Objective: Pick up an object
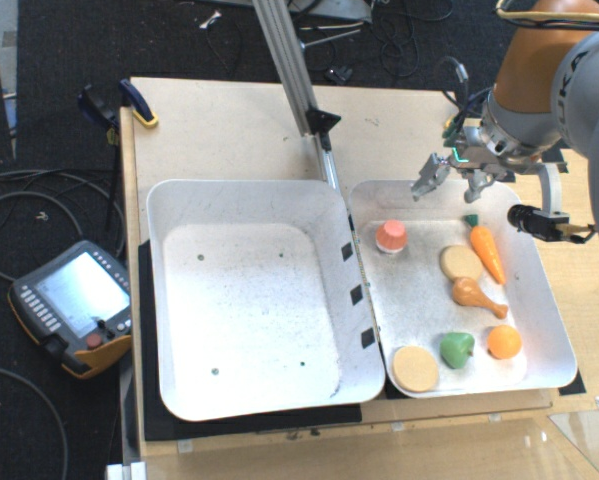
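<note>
Hovering over the right bin's (539,298) far edge, the gripper (457,176) hangs with jaws spread and holding nothing, near the carrot (487,252) and pink cupcake (390,236).

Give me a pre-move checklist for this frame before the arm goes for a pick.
1. Targets present in right bin: ok; carrot, drumstick, orange, green pepper, pink cupcake, two flat tan rounds.
2. Tool carries nothing visible: ok.
3. Tool above right bin's far edge, clear of items: ok.
4. Finger opening: cannot tell.
5. Isolated target: ok; pink cupcake stands apart.
6. Carrot touching the upper tan round: not ok for a clean grasp.
</note>
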